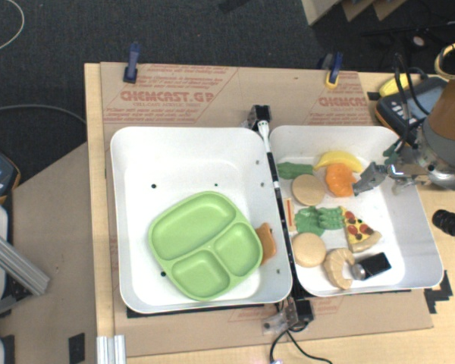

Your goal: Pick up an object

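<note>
My gripper hangs over the right bin, at its upper right, just right of a toy orange. It stands open, nothing between its fingers. Beside the orange lie a yellow banana, a green leaf piece and a round tan cookie. Lower down are green lettuce, a pizza slice, a second cookie, a bread piece and a black block.
The left bin holds a green divided plate and a small orange-brown toy against its right wall. A thin orange stick lies by the divider. The arm's body overhangs the right bin's right edge.
</note>
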You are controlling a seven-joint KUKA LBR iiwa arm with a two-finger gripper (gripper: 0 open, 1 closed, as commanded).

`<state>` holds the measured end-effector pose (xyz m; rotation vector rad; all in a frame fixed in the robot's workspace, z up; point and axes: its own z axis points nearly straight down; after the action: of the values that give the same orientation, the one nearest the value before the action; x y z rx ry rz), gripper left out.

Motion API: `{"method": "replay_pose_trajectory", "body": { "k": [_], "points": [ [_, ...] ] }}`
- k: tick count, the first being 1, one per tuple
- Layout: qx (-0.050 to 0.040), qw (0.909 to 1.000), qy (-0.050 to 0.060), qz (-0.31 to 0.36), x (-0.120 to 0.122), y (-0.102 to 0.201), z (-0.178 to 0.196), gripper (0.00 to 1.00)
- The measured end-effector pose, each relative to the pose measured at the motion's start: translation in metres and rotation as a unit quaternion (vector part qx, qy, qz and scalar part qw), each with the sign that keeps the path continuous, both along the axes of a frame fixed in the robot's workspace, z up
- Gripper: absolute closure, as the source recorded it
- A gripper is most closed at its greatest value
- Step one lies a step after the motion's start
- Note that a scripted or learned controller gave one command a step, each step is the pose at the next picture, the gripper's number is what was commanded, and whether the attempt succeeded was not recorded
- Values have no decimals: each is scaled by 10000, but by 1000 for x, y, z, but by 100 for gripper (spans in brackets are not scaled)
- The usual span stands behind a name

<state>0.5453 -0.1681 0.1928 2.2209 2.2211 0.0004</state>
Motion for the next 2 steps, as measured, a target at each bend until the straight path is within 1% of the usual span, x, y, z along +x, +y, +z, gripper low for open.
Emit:
{"method": "replay_pose_trajectory", "body": {
  "k": [1, 2],
  "points": [
    [-30, 10000, -32, -4, 59, -47, -108, 0],
    [14, 10000, 41, -29, -45, -46, -108, 0]
  ]
}}
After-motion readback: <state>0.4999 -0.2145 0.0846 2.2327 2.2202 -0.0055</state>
